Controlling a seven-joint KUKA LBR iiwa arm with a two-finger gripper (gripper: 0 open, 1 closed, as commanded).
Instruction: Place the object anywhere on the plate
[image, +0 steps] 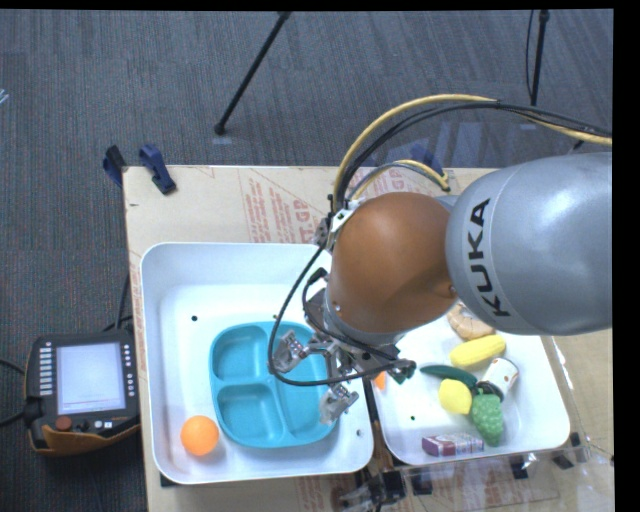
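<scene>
Even overhead light leaves the scene moderately bright. The white left bin (160, 300) and right bin (545, 420) are the brightest areas, near washed out at their rims. The grey arm (540, 250) carries a soft sheen, and its orange band (390, 265) a dull highlight. Shadows are faint. The whole frame is slightly soft and grainy, the far carpet (120, 80) dim

Sitting side by side on the bench (200, 200): two bins. Lying in the left bin (165, 300), toward its right edge: a divided plate (250, 385). Resting near that bin's front left corner, just beside the plate: a ball (199, 435). Hanging over the plate's right edge: the gripper (315, 378). Crowding the right bin (555, 420): toy foods (475, 385), with a small packet (452, 444) lying along its front edge.
</scene>
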